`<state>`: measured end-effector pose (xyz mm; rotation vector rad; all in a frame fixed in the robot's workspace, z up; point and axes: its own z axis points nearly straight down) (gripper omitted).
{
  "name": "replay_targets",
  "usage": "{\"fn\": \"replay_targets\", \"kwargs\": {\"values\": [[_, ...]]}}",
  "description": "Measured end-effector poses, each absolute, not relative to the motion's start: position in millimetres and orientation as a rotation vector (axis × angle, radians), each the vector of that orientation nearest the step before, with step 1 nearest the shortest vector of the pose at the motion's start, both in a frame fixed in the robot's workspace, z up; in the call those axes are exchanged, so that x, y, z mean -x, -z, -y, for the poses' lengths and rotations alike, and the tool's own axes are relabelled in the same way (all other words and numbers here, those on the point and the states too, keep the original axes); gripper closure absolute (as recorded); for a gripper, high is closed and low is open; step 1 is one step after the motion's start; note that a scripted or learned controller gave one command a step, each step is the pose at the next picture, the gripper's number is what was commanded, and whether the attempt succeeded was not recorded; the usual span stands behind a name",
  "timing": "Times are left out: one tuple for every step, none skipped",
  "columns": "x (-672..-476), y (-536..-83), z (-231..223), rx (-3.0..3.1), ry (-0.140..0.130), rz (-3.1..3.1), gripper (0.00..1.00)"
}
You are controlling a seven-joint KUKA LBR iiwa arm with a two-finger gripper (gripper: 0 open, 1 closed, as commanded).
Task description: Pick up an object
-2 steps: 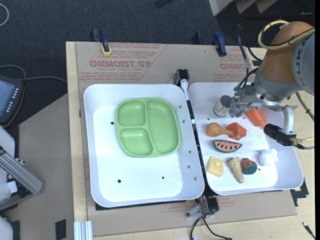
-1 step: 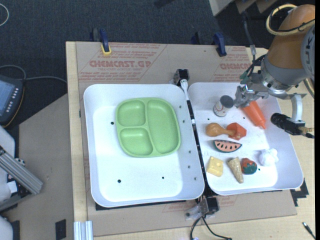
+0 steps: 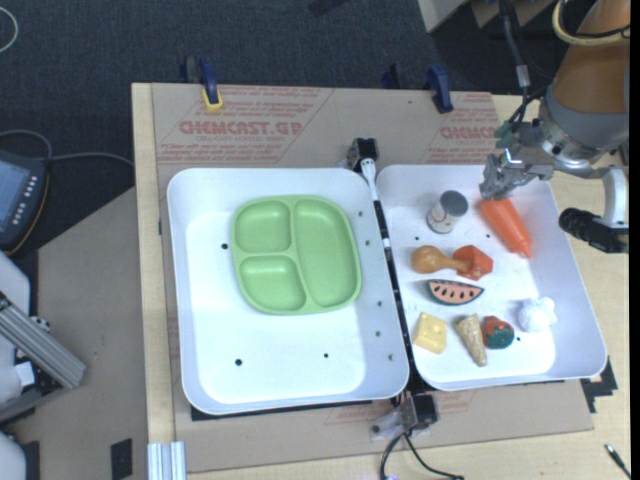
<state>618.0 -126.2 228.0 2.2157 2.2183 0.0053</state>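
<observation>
Gripper (image 3: 497,184) low over right bin (image 3: 570,268), at top end of orange carrot (image 3: 508,225); jaws' state impossible to tell.

The gripper (image 3: 497,190) is hanging just above the carrot's (image 3: 507,225) upper end in the right bin (image 3: 570,268); a watermelon slice (image 3: 455,291) is lying below-left of the carrot.

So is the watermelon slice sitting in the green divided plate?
No, the watermelon slice lies in the right bin, while the green divided plate sits in the left bin.
</observation>
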Motion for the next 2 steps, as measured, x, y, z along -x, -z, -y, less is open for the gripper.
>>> {"fn": "replay_targets", "kwargs": {"values": [[-631.2, -238.1, 75.2, -2.213, -0.006, -2.225, 1.00], [-639.0, -223.6, 22.1, -2.217, 0.000, -2.230, 1.00]]}}
